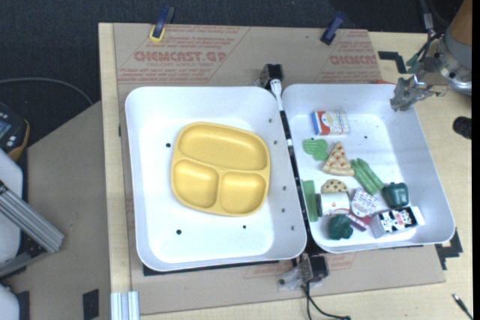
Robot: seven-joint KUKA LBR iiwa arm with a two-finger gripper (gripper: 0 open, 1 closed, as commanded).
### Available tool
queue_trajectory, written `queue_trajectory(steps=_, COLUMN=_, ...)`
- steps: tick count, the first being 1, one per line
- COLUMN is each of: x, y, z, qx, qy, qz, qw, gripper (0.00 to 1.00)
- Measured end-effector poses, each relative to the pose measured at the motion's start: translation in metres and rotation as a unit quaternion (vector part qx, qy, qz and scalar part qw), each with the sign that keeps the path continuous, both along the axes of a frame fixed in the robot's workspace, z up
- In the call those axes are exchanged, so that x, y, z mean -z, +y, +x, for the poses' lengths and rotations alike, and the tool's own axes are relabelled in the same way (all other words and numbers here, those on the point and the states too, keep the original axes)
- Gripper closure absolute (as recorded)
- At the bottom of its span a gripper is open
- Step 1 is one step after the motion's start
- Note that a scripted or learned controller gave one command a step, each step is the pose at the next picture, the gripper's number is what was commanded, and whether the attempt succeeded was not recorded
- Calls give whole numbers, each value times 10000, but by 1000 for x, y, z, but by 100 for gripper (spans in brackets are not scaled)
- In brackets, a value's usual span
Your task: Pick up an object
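The fingers (405, 96) hung over the far right edge of the right bin (435, 168); I could not tell their state. The toys (352, 183) lay inside. Next, reaching down to 1.

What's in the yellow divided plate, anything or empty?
Empty. All three compartments of the yellow plate show bare yellow; the small items sit in the right bin, not the left bin.

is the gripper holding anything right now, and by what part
Nothing is held: the gripper hangs over the right bin's far right corner, nothing between its fingers.
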State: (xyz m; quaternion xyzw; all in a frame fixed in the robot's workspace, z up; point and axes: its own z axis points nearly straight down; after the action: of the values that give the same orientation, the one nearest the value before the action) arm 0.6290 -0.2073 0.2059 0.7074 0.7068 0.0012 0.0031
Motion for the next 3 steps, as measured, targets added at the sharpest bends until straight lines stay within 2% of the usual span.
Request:
queue_trajectory(steps=1, x=-21, y=0, z=1, qx=-6, qy=4, qz=1, qw=10000, gripper=100)
queue_trajectory(steps=3, x=-10, y=95, z=-47, qx=-25, qy=49, qz=27, qw=10000, gripper=100)
